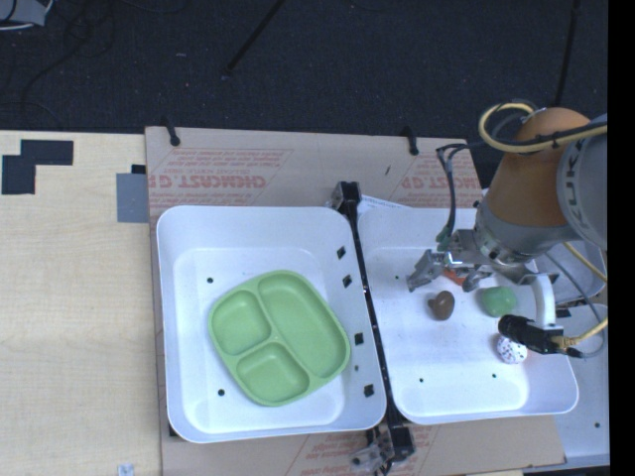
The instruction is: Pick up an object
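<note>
Arm's orange band nearest lens, upper right; claw (429, 274) low over right bin (466, 395), fingers spread apart, nothing between them; brown lump (441, 306) on bin floor just below-right of fingertips, nearly under them; green lump (498, 299) farther right; spotted ball (512, 350) near corner.

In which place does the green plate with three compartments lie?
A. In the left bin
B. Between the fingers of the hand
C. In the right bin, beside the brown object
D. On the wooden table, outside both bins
A: the green divided plate lies flat on the floor of the left bin, while the hand is over the right bin, near the small brown object.
</note>
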{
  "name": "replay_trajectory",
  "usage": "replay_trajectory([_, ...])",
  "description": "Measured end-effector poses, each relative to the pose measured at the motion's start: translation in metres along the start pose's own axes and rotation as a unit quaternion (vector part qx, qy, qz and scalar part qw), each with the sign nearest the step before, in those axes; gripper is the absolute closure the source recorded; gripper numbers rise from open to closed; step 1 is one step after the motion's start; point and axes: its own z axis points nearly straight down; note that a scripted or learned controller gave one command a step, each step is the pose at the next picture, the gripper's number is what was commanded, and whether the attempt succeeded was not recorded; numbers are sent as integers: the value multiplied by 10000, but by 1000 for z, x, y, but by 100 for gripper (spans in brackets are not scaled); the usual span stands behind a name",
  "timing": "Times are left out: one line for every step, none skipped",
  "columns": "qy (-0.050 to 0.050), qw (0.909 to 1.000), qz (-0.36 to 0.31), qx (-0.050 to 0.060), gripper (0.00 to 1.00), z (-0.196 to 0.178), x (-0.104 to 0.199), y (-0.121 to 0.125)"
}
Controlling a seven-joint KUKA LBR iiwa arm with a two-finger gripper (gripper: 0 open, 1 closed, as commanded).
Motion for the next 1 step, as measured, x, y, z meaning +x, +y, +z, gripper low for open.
replay_trajectory([3,10000,4,2,0,45,6,-4])
